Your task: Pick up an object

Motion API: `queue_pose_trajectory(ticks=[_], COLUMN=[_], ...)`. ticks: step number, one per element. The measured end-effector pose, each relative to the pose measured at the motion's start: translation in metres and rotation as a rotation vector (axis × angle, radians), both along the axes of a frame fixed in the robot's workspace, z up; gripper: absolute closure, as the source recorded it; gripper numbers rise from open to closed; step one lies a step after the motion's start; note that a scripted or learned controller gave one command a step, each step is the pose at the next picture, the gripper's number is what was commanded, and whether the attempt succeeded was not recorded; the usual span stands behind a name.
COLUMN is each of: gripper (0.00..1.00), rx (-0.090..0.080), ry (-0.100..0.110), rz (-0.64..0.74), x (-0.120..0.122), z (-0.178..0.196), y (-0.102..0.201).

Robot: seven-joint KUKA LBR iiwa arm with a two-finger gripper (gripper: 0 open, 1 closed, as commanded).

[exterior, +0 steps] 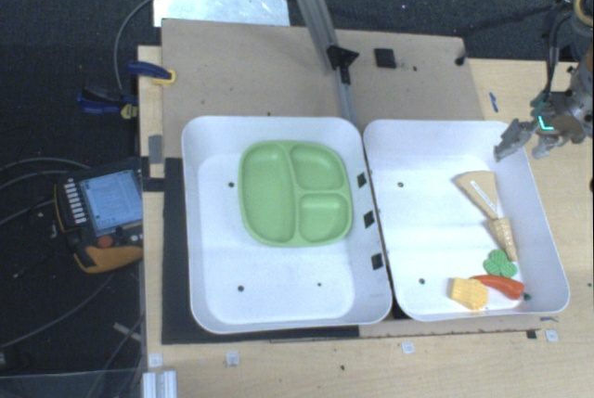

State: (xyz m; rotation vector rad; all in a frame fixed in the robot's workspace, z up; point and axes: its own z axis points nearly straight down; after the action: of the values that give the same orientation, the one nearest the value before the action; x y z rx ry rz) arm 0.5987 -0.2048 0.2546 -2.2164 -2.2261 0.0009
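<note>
Tan wedge-shaped toy lies nearest our claw, which hangs over the right white bin's rim, fingers spread, nothing held

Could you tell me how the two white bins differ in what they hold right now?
The left bin holds one large thing, a green divided plate, lying flat near its upper middle. The right bin holds several small toy foods clustered along its right side. Both bins are shallow, white and sit side by side.
</note>
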Motion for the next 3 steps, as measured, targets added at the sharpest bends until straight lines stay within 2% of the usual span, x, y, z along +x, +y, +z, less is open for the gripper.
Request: queue_pose_trajectory(ticks=[1,2,3], gripper=[0.00,0.00,0.00], rx=[-0.001,0.000,0.000], ry=[-0.003,0.000,0.002], rz=[0.001,-0.001,-0.003], x=[0.001,-0.003,0.000], z=[0.002,-0.042,-0.104], y=[0.000,0.006,0.002])
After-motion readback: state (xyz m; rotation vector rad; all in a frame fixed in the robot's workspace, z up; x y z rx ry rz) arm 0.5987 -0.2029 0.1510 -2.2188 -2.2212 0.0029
